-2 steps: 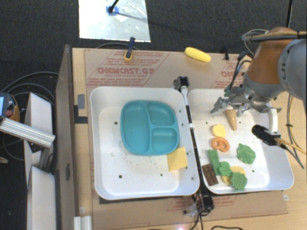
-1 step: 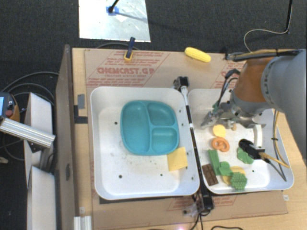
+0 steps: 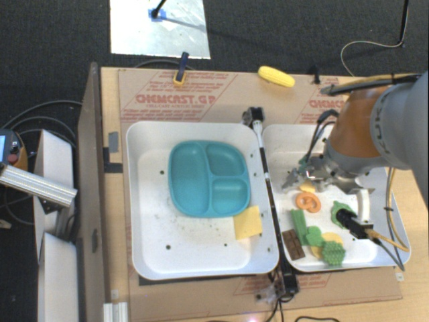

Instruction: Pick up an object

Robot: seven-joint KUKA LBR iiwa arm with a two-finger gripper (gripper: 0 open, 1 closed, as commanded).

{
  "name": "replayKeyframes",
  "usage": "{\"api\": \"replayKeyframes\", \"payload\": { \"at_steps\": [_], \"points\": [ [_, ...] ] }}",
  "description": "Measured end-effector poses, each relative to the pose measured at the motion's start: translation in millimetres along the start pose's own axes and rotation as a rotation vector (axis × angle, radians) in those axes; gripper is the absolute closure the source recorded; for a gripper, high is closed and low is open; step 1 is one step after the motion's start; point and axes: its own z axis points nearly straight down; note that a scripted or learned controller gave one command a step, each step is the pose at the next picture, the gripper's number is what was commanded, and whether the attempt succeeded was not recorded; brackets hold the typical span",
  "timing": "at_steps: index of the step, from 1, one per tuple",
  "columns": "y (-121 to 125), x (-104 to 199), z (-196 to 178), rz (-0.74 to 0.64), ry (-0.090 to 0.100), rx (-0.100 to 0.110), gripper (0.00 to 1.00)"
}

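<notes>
Where the arm [image 3: 382,123] comes in from the right, the gripper [image 3: 303,178] hangs low over the middle of the right bin [image 3: 285,143]; whether it is released or clenched cannot be told. Just beside it, toward the bin's near edge, lies an orange ring [image 3: 308,202]. A brown bar [image 3: 293,243], a green block [image 3: 333,252] and a yellow piece [image 3: 330,237] sit along that near edge. The left bin [image 3: 144,180] carries a teal plate [image 3: 208,178] at its middle, with a yellow square [image 3: 248,223] touching the plate's near right corner.

Robot lab: cardboard-topped bench [image 3: 201,99], loose cables [image 3: 32,117].
</notes>
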Motion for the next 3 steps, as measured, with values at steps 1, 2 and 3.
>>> {"api": "replayKeyframes", "payload": {
  "at_steps": [1,2,3],
  "points": [
    [-27.1,-5.7,0.0,0.0,0.0,-0.001,0.0],
    [-25.2,-5.2,-10.7,-0.001,0.0,-0.005,1.0],
    [-9.8,66.0,-105.2,-0.009,0.001,-0.011,1.0]
  ]
}}
